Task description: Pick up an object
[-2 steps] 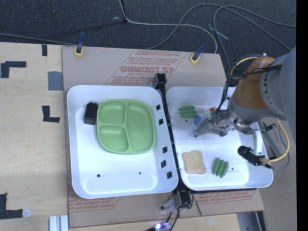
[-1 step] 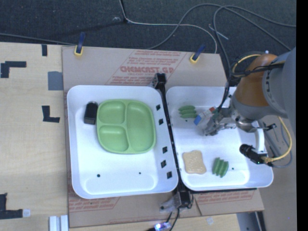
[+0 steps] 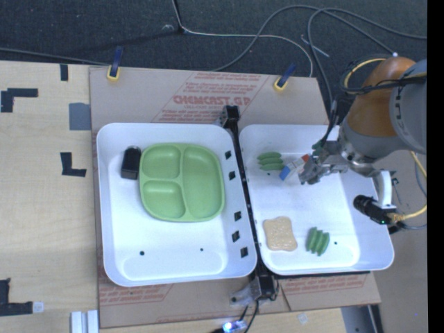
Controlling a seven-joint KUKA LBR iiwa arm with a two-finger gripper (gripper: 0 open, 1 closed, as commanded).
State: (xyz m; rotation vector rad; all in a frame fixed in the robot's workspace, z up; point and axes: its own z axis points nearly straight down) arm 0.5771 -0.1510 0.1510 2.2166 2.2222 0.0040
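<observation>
Reaching into the right bin (image 3: 347, 255), the gripper (image 3: 309, 172) hangs just right of a small blue-and-red object (image 3: 288, 170); whether its fingers are open or closed, I cannot tell. A misaligned descent could nudge that object away. Red print on the cardboard (image 3: 201, 96) reads roughly "CHEMCAST GP".

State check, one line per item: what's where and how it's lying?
Green plate: flat in left bin, compartments bare.
Black block: left bin, touching the plate's left edge.
Toast: flat in right bin.
Upper green beans: lying in right bin.
Lower green beans: lying beside the toast.
Gripper: low over right bin.
</observation>
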